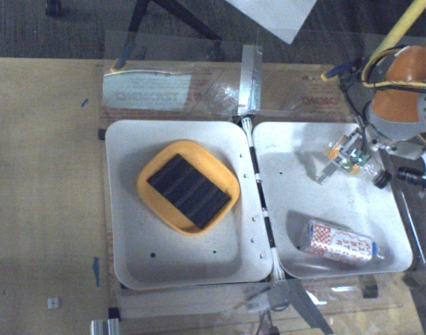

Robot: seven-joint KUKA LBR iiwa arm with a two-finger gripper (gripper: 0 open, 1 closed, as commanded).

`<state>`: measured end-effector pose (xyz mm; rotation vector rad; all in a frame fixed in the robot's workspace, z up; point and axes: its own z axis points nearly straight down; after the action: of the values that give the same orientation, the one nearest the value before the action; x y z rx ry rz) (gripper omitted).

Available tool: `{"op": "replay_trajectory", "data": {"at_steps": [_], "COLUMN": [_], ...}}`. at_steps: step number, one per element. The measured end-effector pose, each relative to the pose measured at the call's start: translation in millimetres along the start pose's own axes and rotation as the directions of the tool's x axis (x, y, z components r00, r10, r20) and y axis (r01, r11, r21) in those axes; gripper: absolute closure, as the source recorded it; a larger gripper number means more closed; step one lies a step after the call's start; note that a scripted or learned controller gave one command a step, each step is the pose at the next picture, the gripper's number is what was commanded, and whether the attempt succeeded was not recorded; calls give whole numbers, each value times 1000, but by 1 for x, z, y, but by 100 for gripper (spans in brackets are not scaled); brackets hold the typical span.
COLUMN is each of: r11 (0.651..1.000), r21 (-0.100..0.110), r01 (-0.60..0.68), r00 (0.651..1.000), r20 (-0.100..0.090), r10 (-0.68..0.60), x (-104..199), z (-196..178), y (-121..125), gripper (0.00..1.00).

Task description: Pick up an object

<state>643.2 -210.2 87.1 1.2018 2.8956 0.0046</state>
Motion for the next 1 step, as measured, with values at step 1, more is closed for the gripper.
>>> {"op": "replay_trajectory", "data": {"at_steps": [1], "r11": [931], "r21": [13], "r01": [-364], "r00": [931], "r20": [-23], "r10": [364], "x": [-13], "z": [0], "y": [10], "gripper": [0]}}
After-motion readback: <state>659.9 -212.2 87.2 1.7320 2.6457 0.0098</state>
